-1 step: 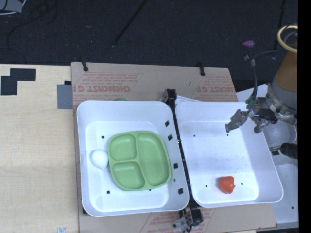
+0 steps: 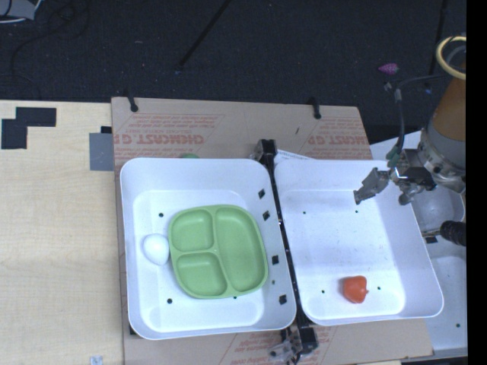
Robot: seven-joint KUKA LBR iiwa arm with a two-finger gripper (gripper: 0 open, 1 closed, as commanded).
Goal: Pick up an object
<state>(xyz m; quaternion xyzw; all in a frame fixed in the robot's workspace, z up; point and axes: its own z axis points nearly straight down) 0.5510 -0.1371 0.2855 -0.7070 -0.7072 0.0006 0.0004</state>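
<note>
Reaching in from frame right, gripper (image 2: pixel 373 186) hanging over right bin's (image 2: pixel 426 261) upper area, finger state impossible to tell; well apart from tomato (image 2: pixel 354 288) at lower right.

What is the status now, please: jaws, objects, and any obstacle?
Gripper over right bin's far right side, nothing between jaws. Red object at near side, untouched. White egg beside green tray in left bin. Path clear.

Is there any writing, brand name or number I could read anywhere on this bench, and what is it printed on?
Cardboard sheet under the white bins: red print, upside down and mirrored from here, repeated twice along its far edge and once on the near edge; too blurred to read for certain.
Green divided plate, white egg, red object: no writing visible.
</note>
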